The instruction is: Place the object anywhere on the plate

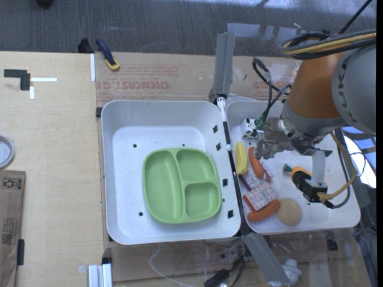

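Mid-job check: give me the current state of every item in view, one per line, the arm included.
green plate: flat in left bin, nothing on it.
banana: lying in right bin, against its left wall.
upper sausage: lying beside the banana.
lower sausage: lying near the front edge.
packet: flat between the sausages.
round bun: resting beside the lower sausage.
gripper: above the right bin, nothing seen held.

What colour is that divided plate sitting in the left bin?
Light green. The plate shows plainly in the camera view, against the white left bin.
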`<state>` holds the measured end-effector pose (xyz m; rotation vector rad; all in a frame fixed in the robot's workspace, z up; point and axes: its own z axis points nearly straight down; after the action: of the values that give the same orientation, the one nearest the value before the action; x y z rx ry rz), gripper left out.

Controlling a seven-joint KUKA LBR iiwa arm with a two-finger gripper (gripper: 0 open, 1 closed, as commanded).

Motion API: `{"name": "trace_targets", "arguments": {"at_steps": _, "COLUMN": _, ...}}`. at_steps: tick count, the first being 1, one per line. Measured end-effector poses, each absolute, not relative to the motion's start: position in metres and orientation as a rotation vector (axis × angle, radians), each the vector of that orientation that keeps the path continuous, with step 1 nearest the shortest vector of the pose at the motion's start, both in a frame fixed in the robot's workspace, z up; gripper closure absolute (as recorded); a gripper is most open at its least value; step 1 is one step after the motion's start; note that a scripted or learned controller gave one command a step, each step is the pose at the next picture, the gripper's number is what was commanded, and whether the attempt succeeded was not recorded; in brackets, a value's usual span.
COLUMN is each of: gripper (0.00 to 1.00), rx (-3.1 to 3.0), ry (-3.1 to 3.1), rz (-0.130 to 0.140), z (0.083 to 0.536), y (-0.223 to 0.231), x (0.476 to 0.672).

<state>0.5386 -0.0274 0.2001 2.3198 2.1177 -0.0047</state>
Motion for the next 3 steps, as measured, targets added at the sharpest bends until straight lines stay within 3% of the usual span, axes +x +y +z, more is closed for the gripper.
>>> {"name": "trace_targets", "arguments": {"at_steps": 1, "gripper": 1.0, "rx": 1.946, "ry": 2.468, "rz": -0.004, "z": 0.1912, "y": 0.059, "x": 0.5032}}
{"name": "trace_targets", "arguments": {"at_steps": 2, "gripper": 0.0, "rx": 1.947, "ry": 2.467, "rz": -0.003, "z": 0.1913, "y": 0.0586, "x": 0.5033}}
{"name": "trace_targets", "arguments": {"at_steps": 3, "gripper": 1.0, "rx": 1.951, "ry": 2.463, "rz": -0.003, "z": 0.2003, "y": 0.0574, "x": 0.5043}}
